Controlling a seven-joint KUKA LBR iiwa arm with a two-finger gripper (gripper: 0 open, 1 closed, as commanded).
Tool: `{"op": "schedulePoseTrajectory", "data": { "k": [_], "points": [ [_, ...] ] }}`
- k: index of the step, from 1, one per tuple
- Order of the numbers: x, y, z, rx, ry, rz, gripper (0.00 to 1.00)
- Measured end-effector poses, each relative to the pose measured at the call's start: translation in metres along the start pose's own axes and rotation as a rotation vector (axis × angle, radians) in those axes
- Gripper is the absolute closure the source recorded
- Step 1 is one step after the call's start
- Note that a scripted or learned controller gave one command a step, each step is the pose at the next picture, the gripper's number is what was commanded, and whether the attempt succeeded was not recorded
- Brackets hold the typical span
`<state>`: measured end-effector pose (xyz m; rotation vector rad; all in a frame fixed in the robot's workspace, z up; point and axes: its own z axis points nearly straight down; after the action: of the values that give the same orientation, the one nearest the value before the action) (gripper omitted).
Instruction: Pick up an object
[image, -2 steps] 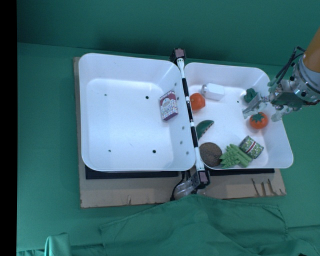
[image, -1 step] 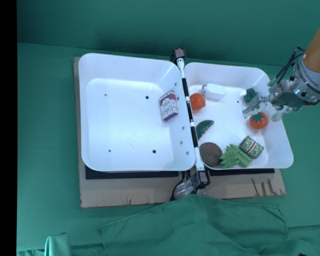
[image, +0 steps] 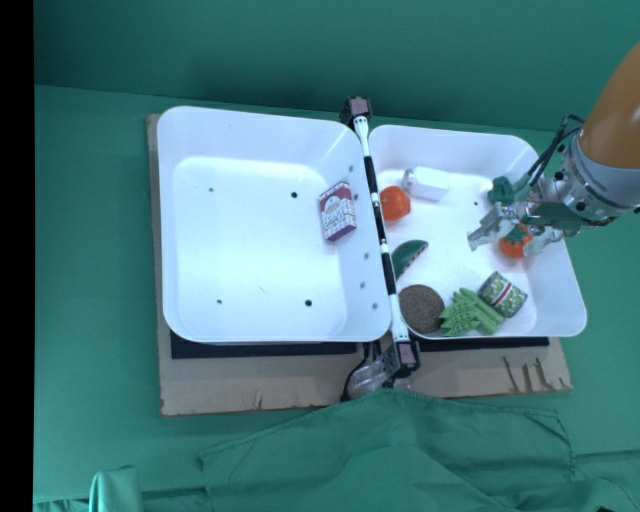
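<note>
Lying beneath end effector (image: 512, 232): orange-red fruit (image: 514, 243).

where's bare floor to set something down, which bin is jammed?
Left bin: floor bare apart from the small red carton by its right wall. Right bin is crowded: white block, orange ball, green wedge, brown disc, green bundle, can, with the gripper over a red-orange piece. Small gap mid-floor there.

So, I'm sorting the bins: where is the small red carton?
In the camera view, the small red carton lies in the left bin, against its right wall, just across the divider from the orange ball.
</note>
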<state>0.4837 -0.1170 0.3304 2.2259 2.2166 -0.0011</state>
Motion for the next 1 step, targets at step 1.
{"op": "schedulePoseTrajectory", "data": {
  "k": [1],
  "points": [
    [0.0014, -0.0022, 0.0411, 0.001, 0.0, 0.0, 0.0]
  ]
}}
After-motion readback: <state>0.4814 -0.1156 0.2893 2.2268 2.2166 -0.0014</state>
